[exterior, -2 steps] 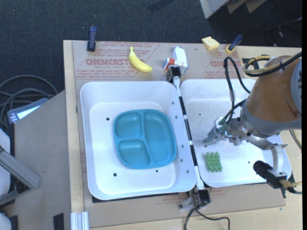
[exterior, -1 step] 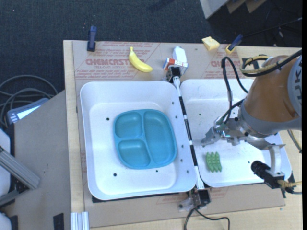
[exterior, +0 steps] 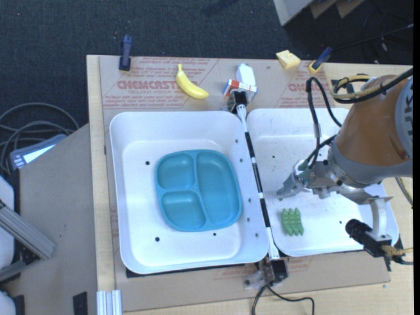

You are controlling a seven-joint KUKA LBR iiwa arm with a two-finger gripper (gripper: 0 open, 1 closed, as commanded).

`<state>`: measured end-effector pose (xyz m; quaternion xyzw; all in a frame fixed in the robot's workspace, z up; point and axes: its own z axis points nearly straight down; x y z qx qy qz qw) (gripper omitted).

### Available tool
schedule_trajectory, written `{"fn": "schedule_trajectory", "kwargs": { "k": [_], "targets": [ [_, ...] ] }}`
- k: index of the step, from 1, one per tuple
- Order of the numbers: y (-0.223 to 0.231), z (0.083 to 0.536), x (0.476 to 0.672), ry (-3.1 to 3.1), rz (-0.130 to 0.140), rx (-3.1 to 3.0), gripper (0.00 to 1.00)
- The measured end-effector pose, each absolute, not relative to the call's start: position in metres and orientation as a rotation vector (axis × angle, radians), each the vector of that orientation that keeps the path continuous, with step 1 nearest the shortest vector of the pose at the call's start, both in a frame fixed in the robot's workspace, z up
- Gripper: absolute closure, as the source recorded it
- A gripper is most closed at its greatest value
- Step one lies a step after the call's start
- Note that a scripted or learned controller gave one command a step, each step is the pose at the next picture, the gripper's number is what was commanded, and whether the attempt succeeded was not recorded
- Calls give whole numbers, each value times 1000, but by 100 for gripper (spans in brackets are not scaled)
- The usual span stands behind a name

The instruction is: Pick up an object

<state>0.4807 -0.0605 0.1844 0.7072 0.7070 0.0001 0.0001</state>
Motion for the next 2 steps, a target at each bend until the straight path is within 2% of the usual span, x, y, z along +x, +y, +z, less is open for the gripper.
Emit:
{"fn": "schedule_trajectory", "kwargs": {
  "k": [1,2],
  "targets": [
    [-91,111,479,2221,-1,2224,0],
    [-93,84,479,2223,-1,2224,0]
  ]
}}
